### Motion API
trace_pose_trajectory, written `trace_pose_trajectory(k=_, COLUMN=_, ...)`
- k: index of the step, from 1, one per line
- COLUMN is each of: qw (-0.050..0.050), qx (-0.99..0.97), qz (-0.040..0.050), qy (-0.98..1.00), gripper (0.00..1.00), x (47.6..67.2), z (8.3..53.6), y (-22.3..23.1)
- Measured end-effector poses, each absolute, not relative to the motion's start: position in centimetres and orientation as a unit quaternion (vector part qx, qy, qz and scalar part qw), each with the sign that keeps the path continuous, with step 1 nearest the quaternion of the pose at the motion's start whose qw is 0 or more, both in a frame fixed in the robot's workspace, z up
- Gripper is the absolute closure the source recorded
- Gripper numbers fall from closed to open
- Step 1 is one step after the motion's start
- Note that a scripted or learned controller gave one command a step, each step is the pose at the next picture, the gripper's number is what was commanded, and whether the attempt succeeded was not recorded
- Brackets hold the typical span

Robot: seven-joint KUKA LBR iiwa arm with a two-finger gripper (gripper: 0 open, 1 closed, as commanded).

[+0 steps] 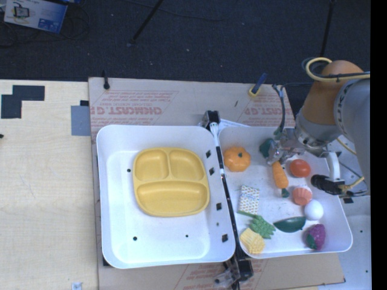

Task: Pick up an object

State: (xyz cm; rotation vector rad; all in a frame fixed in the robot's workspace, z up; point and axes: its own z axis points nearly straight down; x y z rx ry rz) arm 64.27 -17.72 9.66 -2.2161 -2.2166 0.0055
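Carrot (279, 176) is sitting just below the gripper (279, 151) in the right bin (344, 237), lying on its long axis with a red tomato (299, 167) close on its right and a pumpkin (237, 159) well off to its left. From this angle the carrot is looking like the object being gone for, though a dark green piece (266, 146) is also lying right beside the gripper, so that is a judgement. To do this step well, the gripper should be coming straight down over the middle of the carrot and closing across its narrow width, not along its length, while keeping clear of the tomato so that nothing is getting nudged aside. A slow lift would be helping, since a smooth toy can be slipping out.

The arm (338, 110) is reaching in from the right, its orange band bending down over the bin's upper right corner and the wrist pointing down and to the left. Whether the gripper is open or closed is something I cannot tell; nothing is showing as held. The left bin (115, 222) is carrying a yellow divided plate (171, 181)
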Motion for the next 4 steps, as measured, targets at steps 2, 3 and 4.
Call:
trace_pose_trajectory(k=2, qw=0.001, qx=-0.707, qz=0.0008, qy=-0.707, gripper=0.0, x=64.4, z=16.8, y=-12.0)
trace_pose_trajectory(k=3, qw=0.001, qx=-0.707, qz=0.0007, qy=-0.707, gripper=0.0, x=64.4, z=8.8, y=-15.6)
trace_pose_trajectory(k=4, qw=0.002, qx=-0.707, qz=0.0013, qy=-0.707, gripper=1.0, x=64.3, z=9.7, y=-15.7)
